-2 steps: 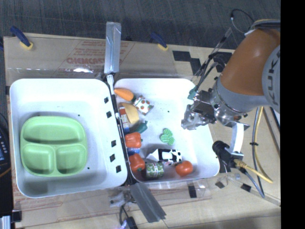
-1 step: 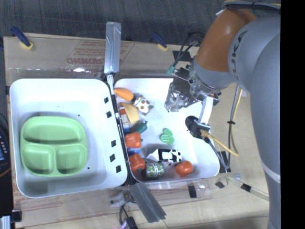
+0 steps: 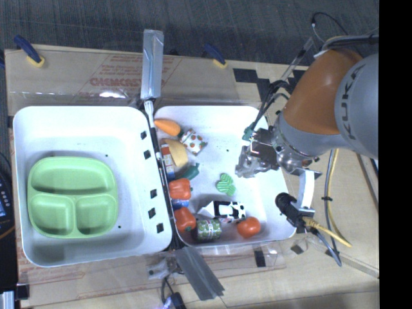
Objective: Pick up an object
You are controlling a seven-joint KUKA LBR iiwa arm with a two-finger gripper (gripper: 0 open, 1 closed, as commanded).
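A: Step? Approach. Claw (image 3: 248, 167) poised over right bin (image 3: 257, 118); opening cannot be told, nothing seen gripped.

B: Target? Green toy (image 3: 225, 184), just left. Next: shift left, descend.

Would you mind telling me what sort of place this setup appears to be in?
Most likely a robotics lab bench set up for grasping trials. Two white bins sit clamped side by side: the right bin holds toy food and small items, the left bin holds a green divided tray, and a grey and orange arm reaches in.
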